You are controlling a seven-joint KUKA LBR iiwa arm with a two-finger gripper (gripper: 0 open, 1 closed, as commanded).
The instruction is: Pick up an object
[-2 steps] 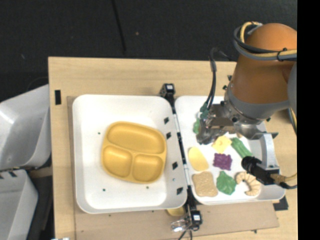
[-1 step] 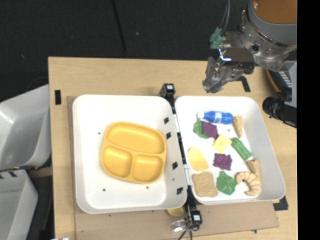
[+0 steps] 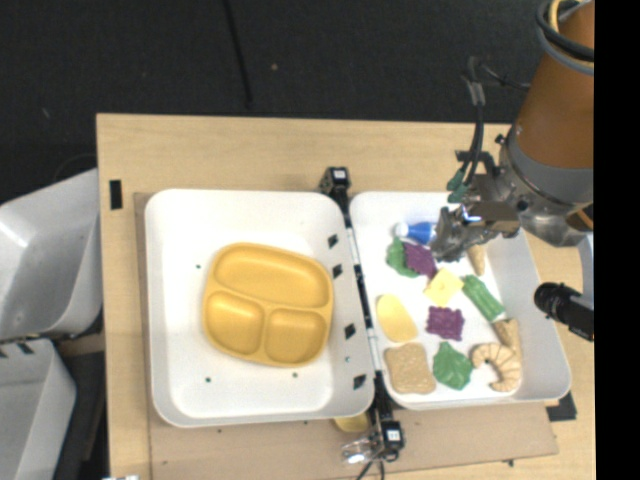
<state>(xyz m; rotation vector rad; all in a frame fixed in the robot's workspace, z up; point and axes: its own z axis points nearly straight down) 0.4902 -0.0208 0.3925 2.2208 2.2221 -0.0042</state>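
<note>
My gripper point(image 3: 452, 245) hangs over the upper middle of the right bin point(image 3: 545, 363), its tip just above and right of a purple toy point(image 3: 420, 260) and a green leafy piece point(image 3: 399, 258). A blue-and-white item point(image 3: 415, 231) lies to its left. Below it sit a yellow wedge point(image 3: 443, 287), a green stick point(image 3: 482, 298), a second purple piece point(image 3: 445, 322), a pale yellow oval point(image 3: 396, 318), a brown cracker point(image 3: 409, 368), a green lump point(image 3: 452, 366) and a tan croissant point(image 3: 499, 363). Nothing visibly sits between the fingers.
The left bin point(image 3: 170, 368) holds a yellow three-compartment plate point(image 3: 268, 303). A black clip point(image 3: 335, 179) sits at the top of the divider between the bins. The arm's orange and grey body point(image 3: 560, 118) rises at the right.
</note>
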